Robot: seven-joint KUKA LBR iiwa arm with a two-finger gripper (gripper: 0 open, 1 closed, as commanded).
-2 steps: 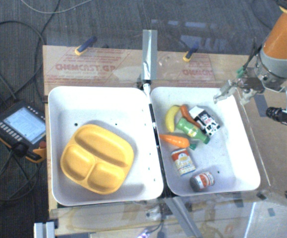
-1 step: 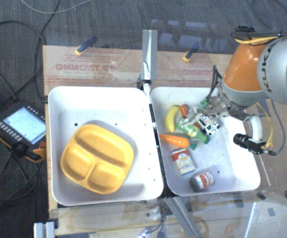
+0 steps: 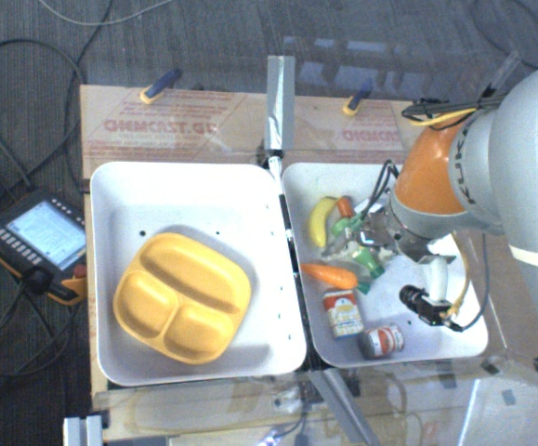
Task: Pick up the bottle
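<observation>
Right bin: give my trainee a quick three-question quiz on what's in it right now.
1. True or false: the claw is over the right bin.
2. Which lies nearest the yellow banana?
A. orange carrot
B. small can
C. yellow tray
3. Fill in: the yellow divided tray sits in the ____ bin.

Key: 1 true; 2 A; 3 left.
</observation>
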